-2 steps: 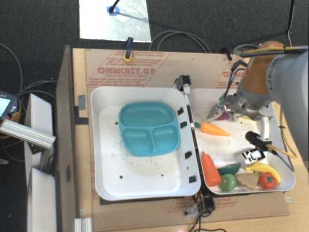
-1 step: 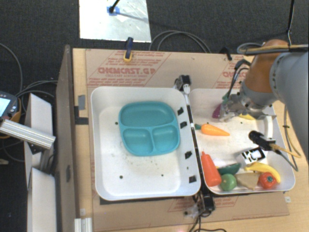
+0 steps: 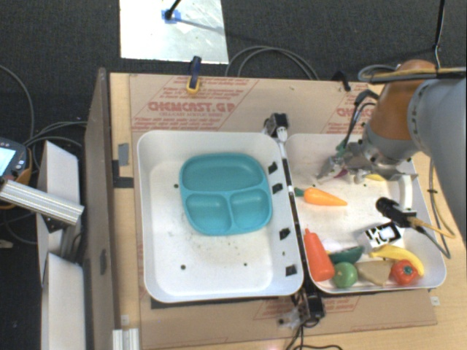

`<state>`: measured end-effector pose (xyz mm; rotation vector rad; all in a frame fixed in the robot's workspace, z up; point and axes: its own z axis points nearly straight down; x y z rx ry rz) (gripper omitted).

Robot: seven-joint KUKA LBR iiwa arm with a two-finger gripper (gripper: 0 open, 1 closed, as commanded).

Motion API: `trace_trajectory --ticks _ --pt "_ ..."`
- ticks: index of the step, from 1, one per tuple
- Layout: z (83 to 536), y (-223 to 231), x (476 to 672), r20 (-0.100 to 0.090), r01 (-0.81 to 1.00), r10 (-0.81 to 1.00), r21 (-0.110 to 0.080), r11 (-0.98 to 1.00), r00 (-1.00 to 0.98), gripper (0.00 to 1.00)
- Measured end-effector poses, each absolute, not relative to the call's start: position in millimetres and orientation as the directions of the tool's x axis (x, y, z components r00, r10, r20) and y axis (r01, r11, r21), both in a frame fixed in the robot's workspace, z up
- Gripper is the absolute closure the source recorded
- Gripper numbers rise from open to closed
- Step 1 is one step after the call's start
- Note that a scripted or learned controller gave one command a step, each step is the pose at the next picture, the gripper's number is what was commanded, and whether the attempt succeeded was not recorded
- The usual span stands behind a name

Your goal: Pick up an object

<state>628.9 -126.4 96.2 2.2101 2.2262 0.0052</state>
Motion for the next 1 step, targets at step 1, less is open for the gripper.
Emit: trace_trajectory --ticks 1 --pt "84.7 -126.7 669.8 0.000 1.000 1.000 0.005 0.006 -0.006 0.00"
